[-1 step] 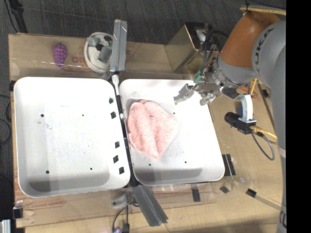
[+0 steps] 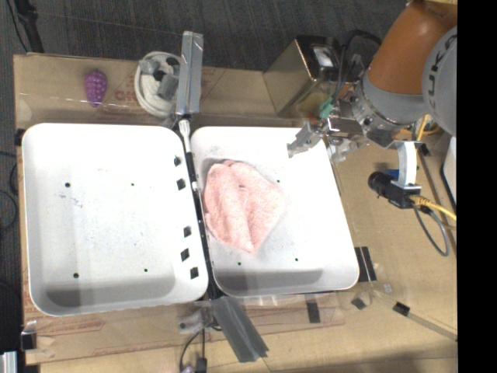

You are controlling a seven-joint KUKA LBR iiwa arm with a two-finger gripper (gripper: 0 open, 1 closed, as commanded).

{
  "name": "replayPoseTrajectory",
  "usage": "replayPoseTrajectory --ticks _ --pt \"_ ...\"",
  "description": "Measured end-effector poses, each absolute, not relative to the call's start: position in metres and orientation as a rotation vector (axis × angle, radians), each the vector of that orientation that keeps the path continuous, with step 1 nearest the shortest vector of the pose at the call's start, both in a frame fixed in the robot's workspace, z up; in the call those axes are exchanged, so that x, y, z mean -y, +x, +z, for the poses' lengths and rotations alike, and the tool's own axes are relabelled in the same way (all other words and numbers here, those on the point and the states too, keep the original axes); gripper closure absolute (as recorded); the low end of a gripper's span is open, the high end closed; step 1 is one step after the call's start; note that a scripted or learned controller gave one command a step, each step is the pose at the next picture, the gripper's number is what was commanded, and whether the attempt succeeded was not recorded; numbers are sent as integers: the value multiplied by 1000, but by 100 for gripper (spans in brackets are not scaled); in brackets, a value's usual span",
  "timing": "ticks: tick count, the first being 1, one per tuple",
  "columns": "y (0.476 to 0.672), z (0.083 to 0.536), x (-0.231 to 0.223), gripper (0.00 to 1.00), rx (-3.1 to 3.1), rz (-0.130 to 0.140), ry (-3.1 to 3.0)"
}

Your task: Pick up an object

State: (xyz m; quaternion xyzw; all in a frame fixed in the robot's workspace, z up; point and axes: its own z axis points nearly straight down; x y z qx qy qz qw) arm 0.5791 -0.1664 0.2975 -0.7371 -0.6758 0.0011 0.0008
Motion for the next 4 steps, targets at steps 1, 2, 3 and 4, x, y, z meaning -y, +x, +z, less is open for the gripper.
replayPoseTrajectory --ticks 1,2,3,4 --pt "578 142 147 0 2257 7 -2177" --pt "612 92 172 0 2435 0 -1982" --pt "613 102 171 100 2437 0 -1979" --pt "613 102 172 0 2437 0 -1979"
